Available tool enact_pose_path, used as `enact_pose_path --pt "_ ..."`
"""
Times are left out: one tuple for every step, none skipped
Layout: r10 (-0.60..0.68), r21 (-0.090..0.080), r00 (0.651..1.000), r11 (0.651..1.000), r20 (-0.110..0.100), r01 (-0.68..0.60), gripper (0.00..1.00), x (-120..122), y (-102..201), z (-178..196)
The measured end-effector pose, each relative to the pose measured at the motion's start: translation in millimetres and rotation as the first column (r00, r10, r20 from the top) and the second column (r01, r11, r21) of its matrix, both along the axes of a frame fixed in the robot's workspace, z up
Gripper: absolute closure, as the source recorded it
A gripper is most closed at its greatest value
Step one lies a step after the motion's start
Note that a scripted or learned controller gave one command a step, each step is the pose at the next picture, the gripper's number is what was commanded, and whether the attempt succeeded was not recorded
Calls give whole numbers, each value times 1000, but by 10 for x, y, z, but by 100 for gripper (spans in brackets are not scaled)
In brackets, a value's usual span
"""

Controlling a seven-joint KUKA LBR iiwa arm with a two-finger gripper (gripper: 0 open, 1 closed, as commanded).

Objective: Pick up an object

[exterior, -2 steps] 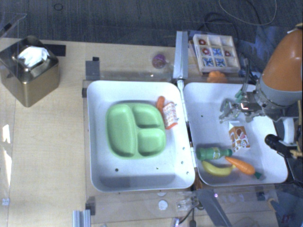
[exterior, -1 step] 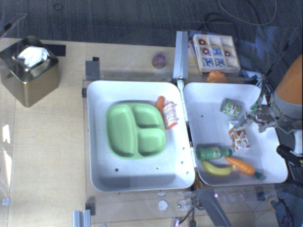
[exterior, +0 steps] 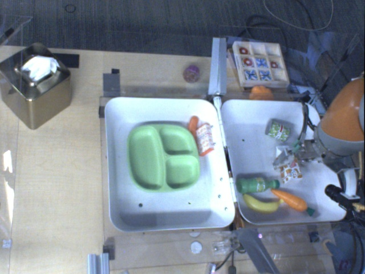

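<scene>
The gripper (exterior: 287,160) hovers over a patterned packet (exterior: 291,170) in the right bin (exterior: 251,116) (its grip state can't be told).

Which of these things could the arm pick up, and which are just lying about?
Job:
gripper
carrot
banana
green bottle
green packet
patterned wrapper

Lying about:
green tray
tic-tac-toe board
tissue box
purple ball

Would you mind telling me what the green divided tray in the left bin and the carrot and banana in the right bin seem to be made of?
The green three-compartment tray looks like moulded plastic, matt, with soft rounded edges. The orange carrot and yellow banana look like smooth plastic toy food, evenly coloured, though real produce cannot be ruled out.
</scene>
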State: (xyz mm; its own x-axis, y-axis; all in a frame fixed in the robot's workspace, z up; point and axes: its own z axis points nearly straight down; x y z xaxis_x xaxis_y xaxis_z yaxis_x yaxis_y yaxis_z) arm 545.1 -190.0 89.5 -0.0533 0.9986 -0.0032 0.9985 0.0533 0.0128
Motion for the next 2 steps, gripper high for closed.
enact_pose_path --pt "2 -3 1000 1000 9 -2 100 34 1 132" --pt "5 1 1000 1000 -4 -5 100 105 480 1110"
